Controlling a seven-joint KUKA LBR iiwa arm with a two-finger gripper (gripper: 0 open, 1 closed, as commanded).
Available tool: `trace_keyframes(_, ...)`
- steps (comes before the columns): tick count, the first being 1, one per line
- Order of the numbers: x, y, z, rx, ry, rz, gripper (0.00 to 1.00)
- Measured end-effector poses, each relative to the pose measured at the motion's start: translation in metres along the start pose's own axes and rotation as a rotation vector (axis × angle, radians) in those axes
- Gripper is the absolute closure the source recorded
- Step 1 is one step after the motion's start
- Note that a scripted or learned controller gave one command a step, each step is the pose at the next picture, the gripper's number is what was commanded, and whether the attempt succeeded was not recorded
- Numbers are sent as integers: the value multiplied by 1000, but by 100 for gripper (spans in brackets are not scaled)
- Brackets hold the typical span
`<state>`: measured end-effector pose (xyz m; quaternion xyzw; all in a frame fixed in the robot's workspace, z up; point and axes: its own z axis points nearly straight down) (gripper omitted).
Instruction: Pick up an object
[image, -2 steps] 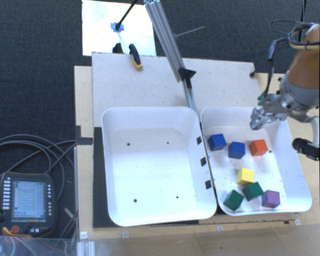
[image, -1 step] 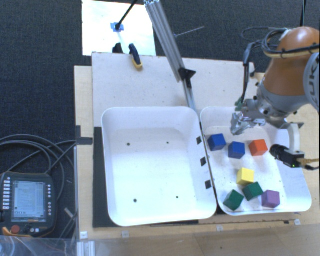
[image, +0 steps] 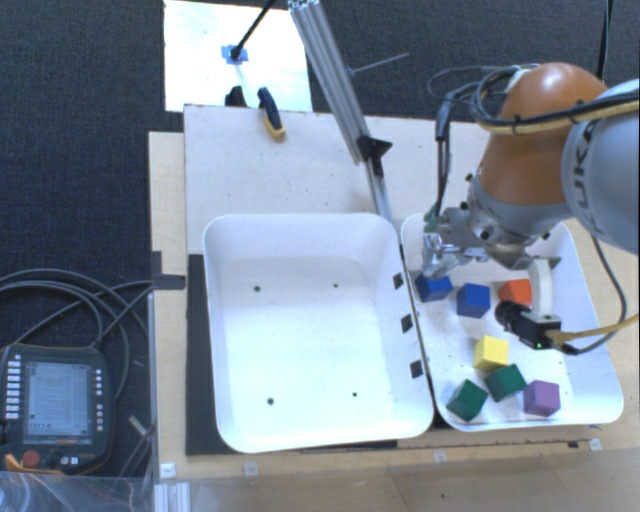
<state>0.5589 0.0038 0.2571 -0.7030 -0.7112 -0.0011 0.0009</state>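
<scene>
Wooden bench (image: 300, 160), two white bins (image: 300, 330), clamp (image: 270, 112)

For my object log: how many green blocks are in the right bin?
2. One green block lies near the bin's front-left corner; the other green block sits just right of it, between the yellow block and the purple block. The arm may hide more.

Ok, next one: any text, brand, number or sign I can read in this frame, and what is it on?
"KUKA", partly cut off at the picture's edge: dark letters running vertically on the grey arm.
Teach pendant at lower left: its screen and buttons carry marks too small and blurred to read.
The coloured blocks, for example the yellow block, show no lettering.
The white bins, for example the left bin, show no lettering.
</scene>
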Motion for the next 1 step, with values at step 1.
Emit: trace_keyframes(1, 47, -16, -6, 0, 0, 0, 100)
